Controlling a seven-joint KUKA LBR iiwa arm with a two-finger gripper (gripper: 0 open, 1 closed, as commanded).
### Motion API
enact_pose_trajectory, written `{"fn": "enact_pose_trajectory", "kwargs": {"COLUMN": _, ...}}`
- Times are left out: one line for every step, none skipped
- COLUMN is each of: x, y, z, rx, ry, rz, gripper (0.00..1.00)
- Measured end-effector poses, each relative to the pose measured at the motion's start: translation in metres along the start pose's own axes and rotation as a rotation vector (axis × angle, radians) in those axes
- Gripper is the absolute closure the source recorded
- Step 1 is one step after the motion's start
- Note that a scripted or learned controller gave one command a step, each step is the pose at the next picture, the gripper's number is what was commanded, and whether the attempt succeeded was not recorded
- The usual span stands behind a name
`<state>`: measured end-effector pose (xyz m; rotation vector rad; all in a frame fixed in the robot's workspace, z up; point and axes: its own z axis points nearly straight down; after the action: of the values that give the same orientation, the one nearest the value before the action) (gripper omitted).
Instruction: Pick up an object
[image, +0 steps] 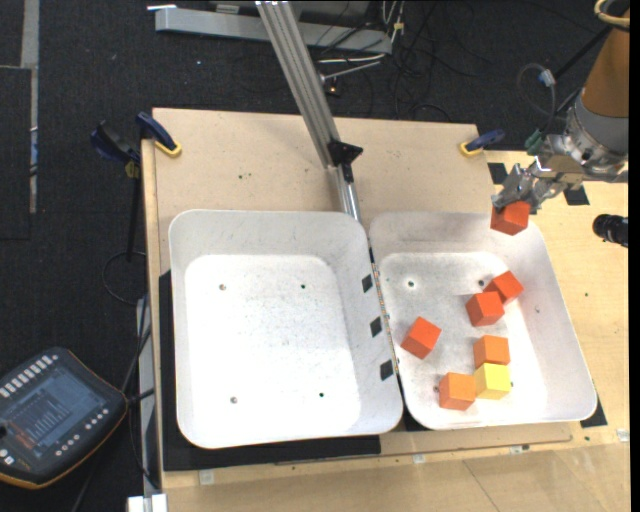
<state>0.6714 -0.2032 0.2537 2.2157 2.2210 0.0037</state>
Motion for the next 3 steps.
{"fn": "enact_pose_trajectory", "kwargs": {"x": 0.048, "y": -0.022, "z": 0.007, "rx": 0.007, "ry": 0.003, "rz": -0.004, "gripper": 1.00}}
{"fn": "enact_pose_trajectory", "kwargs": {"x": 0.091, "y": -0.035, "z": 0.006, "rx": 0.006, "ry": 0.003, "rz": -0.004, "gripper": 1.00}}
{"fn": "enact_pose_trajectory", "kwargs": {"x": 0.144, "y": -0.042, "z": 0.018, "rx": 0.008, "ry": 0.003, "rz": -0.006, "gripper": 1.00}}
